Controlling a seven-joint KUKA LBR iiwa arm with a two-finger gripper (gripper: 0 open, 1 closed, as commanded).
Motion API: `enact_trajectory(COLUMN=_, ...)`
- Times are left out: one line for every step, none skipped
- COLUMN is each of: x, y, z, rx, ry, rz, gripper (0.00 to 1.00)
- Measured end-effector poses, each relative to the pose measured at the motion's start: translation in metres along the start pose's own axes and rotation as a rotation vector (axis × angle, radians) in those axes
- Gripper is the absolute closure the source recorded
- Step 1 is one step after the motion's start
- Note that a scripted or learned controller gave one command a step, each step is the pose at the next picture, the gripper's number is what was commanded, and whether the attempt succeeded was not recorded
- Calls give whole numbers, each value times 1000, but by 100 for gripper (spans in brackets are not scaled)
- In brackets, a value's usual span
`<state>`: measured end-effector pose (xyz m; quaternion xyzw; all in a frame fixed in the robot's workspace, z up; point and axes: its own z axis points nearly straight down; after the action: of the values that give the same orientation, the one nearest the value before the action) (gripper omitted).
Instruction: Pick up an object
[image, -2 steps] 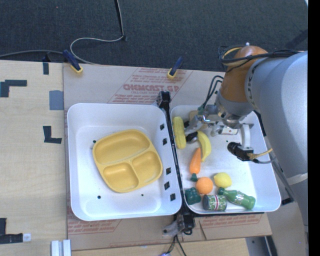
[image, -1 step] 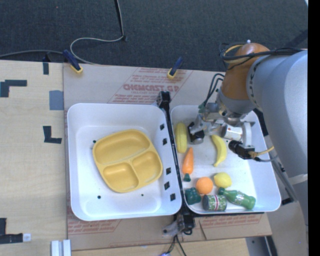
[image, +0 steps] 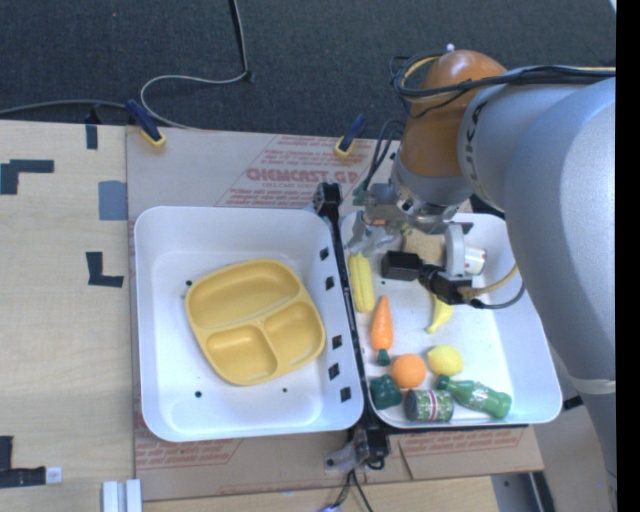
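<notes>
toy corn (image: 361, 283) in right bin (image: 520, 330), gripper (image: 372, 228) just above it

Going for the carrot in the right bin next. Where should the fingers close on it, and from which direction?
Grip the carrot across its thick orange middle, coming straight down from above. It lies flat, lengthwise along the bin, green end near the orange. Close the fingers across its width: bare floor on its right, but the corn cob lies close on its upper left, so stay below that.

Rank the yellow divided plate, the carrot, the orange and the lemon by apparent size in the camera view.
1. yellow divided plate
2. carrot
3. orange and lemon: too alike to rank.
</notes>
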<state>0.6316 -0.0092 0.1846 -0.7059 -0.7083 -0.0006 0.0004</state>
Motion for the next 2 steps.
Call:
enact_trajectory(x=17, y=-31, z=0, rx=1, ry=-1, rz=2, gripper=100)
enact_trajectory(x=-57, y=-23, z=1, rx=2, ry=-3, rz=4, gripper=100)
